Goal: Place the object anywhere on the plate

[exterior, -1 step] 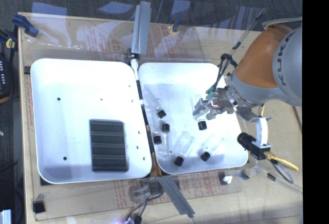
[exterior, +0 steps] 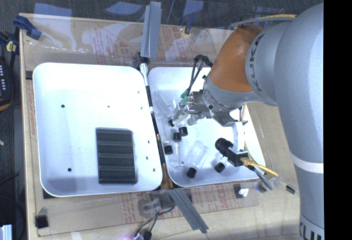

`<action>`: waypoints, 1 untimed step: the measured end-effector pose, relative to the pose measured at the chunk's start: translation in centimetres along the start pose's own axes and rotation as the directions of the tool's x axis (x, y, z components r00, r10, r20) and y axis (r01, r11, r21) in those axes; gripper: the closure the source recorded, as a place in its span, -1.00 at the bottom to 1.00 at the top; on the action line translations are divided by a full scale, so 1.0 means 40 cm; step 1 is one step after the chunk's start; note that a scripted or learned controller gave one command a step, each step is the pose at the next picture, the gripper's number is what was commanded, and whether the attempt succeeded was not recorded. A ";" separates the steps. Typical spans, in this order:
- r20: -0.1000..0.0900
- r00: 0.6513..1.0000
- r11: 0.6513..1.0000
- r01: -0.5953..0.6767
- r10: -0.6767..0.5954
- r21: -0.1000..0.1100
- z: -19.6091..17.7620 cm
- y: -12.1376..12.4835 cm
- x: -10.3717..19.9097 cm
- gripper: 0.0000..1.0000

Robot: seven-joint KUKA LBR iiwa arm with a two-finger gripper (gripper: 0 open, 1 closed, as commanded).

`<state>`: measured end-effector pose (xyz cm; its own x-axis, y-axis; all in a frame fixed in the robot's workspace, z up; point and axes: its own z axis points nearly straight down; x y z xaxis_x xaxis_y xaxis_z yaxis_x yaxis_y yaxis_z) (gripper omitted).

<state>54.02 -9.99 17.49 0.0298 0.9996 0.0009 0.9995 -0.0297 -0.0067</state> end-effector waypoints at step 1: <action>0.000 0.996 0.996 -0.089 0.089 -0.002 -0.077 0.109 0.202 1.00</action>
<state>58.64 -2.05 20.54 0.1191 0.9929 0.0003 0.9929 -0.1191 -0.0051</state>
